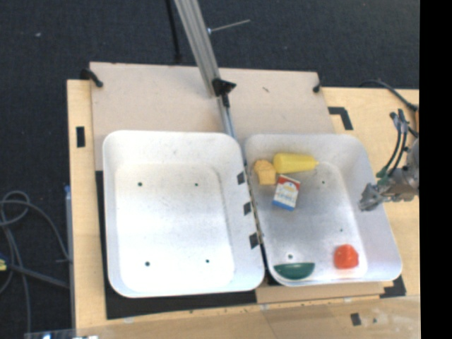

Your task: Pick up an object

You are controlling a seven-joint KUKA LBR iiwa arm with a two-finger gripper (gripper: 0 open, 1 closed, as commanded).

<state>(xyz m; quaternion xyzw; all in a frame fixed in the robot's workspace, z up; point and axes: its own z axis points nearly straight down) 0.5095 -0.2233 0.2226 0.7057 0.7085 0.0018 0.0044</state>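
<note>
In the right bin (367, 162), small carton (286, 193) well left of the tool (372, 195), its state perhaps unreadable.

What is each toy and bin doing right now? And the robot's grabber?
Yellow bottle: lying flat in right bin.
Tan block: touching the bottle.
Small carton: lying tilted.
Orange ball: apart, near front.
Green bowl: at front rim.
Left bin: holds nothing.
Gripper: over right rim, holding nothing.

I work in a lab: my bench (296, 97) is a bare board on dark carpet (42, 34), an aluminium mast (198, 37) rising from its far edge, loose cables (28, 224) trailing off its left edge.
</note>
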